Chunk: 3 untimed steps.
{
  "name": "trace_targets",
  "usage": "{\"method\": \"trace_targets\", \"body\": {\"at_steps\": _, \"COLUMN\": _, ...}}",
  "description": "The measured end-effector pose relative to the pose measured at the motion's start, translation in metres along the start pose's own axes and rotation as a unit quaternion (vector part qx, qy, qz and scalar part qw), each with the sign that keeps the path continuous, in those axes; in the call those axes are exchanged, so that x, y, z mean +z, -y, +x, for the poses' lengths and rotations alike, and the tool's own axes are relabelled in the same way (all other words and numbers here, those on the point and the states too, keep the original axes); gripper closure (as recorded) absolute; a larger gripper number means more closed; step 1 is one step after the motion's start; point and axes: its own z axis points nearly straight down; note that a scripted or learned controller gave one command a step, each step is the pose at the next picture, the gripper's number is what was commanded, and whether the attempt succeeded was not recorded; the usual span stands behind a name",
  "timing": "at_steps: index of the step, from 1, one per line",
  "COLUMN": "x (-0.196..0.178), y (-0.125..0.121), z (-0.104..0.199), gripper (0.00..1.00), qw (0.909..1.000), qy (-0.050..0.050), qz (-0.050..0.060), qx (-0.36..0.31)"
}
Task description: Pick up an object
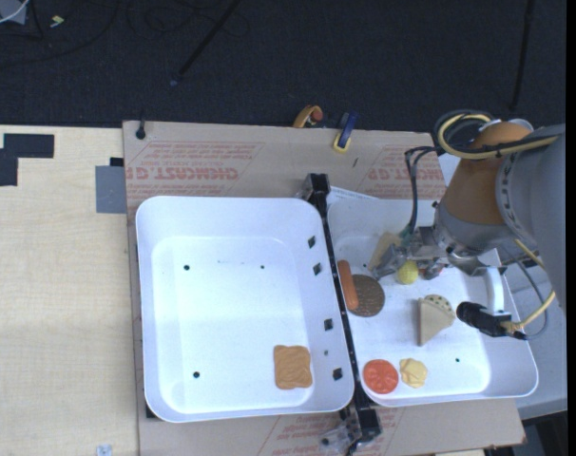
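Fingers (394,251) of the gripper (407,259) are seen low in the right bin (516,373), close beside a yellow ball (407,273); their spread cannot be told.

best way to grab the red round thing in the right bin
Take the red round piece straight from above, fingers closing across its width along the bin's long axis. It lies flat near the front wall, with the small yellow piece close on its right, so keep that finger's clearance tight.
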Motion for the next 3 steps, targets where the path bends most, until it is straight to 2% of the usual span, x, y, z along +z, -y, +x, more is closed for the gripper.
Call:
{"method": "trace_targets", "body": {"at_steps": 1, "x": -0.01, "y": 0.002, "z": -0.003, "gripper": 1.0, "qw": 1.0, "qy": 0.0, "qz": 0.003, "qx": 0.001}}
{"method": "trace_targets", "body": {"at_steps": 2, "x": 0.002, "y": -0.04, "z": 0.053, "gripper": 1.0, "qw": 1.0, "qy": 0.0, "qz": 0.003, "qx": 0.001}}
{"method": "trace_targets", "body": {"at_steps": 3, "x": -0.161, "y": -0.041, "z": 0.002, "gripper": 1.0, "qw": 1.0, "qy": 0.003, "qz": -0.007, "qx": 0.004}}
